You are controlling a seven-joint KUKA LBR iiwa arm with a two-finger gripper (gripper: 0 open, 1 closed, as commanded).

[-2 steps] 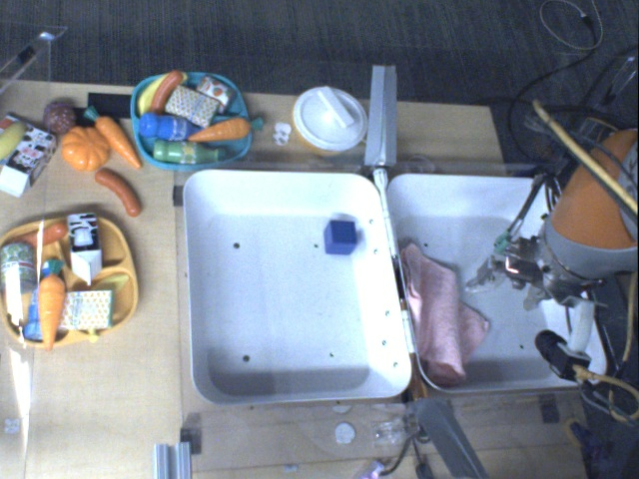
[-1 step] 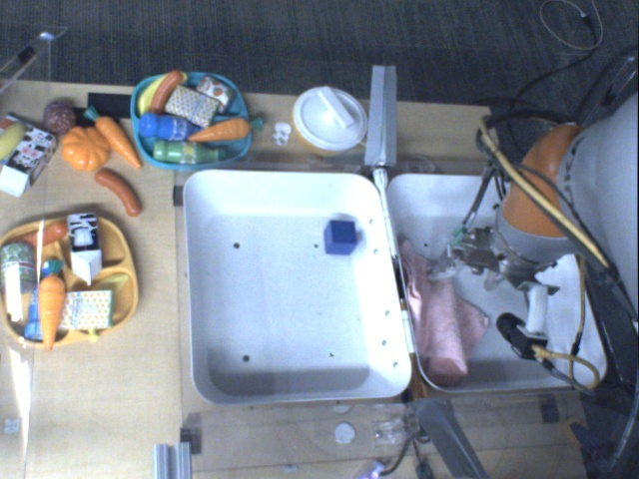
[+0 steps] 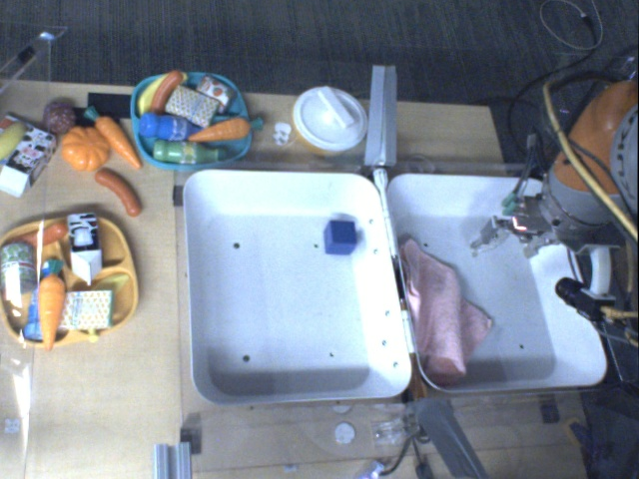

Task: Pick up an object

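camera view looks down on two white bins side by side. left bin has a blue cube sitting near its upper right part, close to the divider. right bin holds a pink cloth, crumpled along its left wall, running from the middle down toward the lower edge. the arm comes in from the right, orange band up top, and its gripper hangs over the upper right part of the right bin, well apart from the cloth and further still from the cube. i can't tell whether the claw is spread or pressed together; it's too small and cluttered. nothing shows between its tips. outside the bins, up top, a blue bowl of toy food and a white lid. on the left, a yellow tray with more toy food, plus a little pumpkin, a carrot beside it and a sausage lying loose on the bench.
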